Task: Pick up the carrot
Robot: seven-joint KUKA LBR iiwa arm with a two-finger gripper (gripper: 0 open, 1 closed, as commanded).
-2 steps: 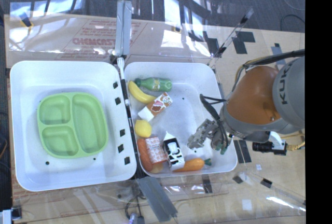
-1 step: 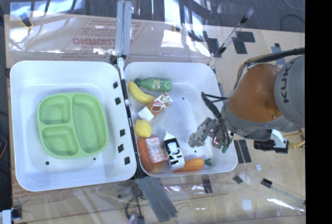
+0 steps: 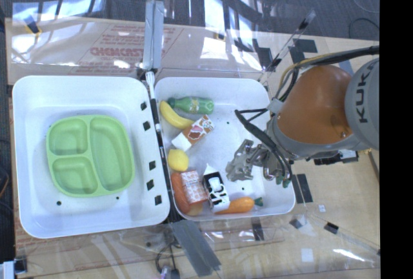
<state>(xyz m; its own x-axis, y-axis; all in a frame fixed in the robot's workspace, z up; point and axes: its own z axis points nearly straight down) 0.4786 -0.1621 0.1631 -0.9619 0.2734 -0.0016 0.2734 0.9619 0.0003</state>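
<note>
Carrot (image 3: 235,205) lies on its side along the near wall of the right bin (image 3: 255,92), its green tip pointing right, and its left end touches a black and white carton (image 3: 216,191) that sits just beside it. Left of that carton, a box with an orange and white pattern (image 3: 193,186) rests over a reddish-orange piece in the bin's near left corner. A lemon (image 3: 178,159) sits above that box, near the bin's left wall, with a small white block just above it and a small red and white carton (image 3: 202,128) tilted nearby. A banana (image 3: 174,115) and a green bottle (image 3: 192,104) lie close together toward the far wall. The gripper (image 3: 248,165) hangs over the right half of this bin, above and apart from the carrot, nothing visible between its fingers; whether the jaws stand wide or narrow cannot be told. The left bin (image 3: 32,116) holds a green divided tray (image 3: 90,155)
</note>
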